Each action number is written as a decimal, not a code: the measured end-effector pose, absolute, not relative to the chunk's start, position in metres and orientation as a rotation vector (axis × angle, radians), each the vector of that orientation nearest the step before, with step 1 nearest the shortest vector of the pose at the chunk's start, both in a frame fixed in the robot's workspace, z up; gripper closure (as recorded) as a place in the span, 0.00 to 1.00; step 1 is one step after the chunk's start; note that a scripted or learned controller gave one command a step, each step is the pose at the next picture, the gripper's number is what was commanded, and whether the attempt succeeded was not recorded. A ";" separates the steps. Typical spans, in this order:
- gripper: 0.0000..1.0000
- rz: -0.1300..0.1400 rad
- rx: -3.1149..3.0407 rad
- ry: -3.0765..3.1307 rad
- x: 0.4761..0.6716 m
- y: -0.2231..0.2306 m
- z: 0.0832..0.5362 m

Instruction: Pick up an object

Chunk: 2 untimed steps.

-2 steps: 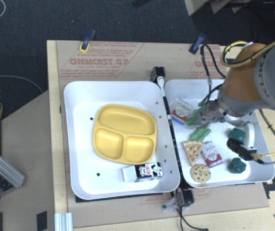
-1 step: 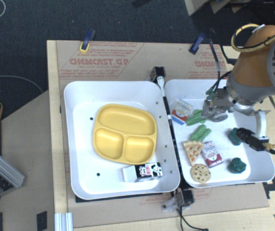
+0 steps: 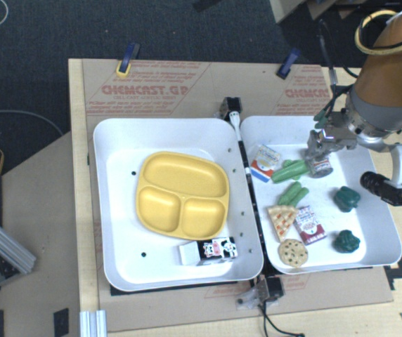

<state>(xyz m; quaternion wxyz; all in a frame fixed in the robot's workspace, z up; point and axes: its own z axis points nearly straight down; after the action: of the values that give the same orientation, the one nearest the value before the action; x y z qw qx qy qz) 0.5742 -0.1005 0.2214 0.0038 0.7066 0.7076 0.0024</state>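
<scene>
Cookie [image 3: 292, 253] sits at the front edge of the right bin [image 3: 384, 248], the piece closest to the lens, with a pizza slice [image 3: 282, 221] touching it just behind and a red packet [image 3: 309, 225] beside that slice. Two dark green lumps lie further right, one [image 3: 346, 241] near the front and one [image 3: 346, 199] behind it. Behind the slice a short green pod [image 3: 294, 193] lies tilted, and a longer pod [image 3: 290, 169] lies behind that, next to a white packet with blue and red print [image 3: 264, 161] near the bin's left wall. At the long pod's right end stands a small grey and red can [image 3: 320, 167]. The gripper [image 3: 319, 153] hangs directly over this can, low in the bin; whether it is spread, closed or gripping the can cannot be told from this angle. The grey arm [image 3: 387, 83] comes in from the right. In the left bin [image 3: 109, 188] a yellow divided tray [image 3: 183, 194] lies flat in the middle, with a small cow-print carton [image 3: 208, 250] on its side just in front of it. Both bins rest on a cardboard sheet [image 3: 187, 83] held by two blue clamps [image 3: 127, 58] at the back.
</scene>
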 end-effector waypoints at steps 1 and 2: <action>1.00 0.001 2.217 2.229 0.573 -0.048 0.213; 1.00 0.004 2.215 2.226 0.574 -0.002 0.222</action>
<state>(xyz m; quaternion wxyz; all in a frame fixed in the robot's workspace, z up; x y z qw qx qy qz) 0.5743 -0.0016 0.2216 0.0005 0.7053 0.7089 0.0012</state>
